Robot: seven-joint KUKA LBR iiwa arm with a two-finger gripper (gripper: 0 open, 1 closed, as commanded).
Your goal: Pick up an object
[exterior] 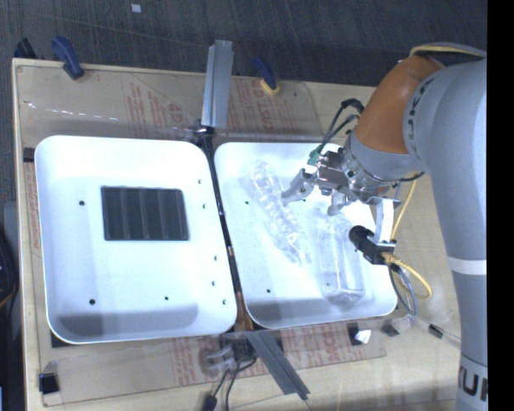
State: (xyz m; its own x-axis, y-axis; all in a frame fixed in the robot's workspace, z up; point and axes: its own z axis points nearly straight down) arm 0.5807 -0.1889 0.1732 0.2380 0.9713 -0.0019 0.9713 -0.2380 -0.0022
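The grey arm with the orange band [392,101] reaches in from the right side and its wrist hangs over the right bin [248,229], near the upper right part of it. The pincer [313,187] is at the end of the wrist, above the white floor of this bin. Its metal parts point to the left and downward, but they are small and mixed with cables, so I cannot tell if it is open or closed, and I see no object between them.

In the right bin there are transparent plastic things, difficult to see against the white. One is a crumpled clear plastic piece [278,212] that lies from the upper middle of the bin toward the centre, just beside the pincer on its left. The other looks like a clear plastic bottle [338,268], lying near the lower right corner of the bin, below the wrist.

The left bin [60,255] has a dark rectangular panel with ribs [144,213] on its floor, a little above the centre. The two bins stand side by side on the tabletop [111,101], which is a light board with blue clamps [68,58] at its far edge.
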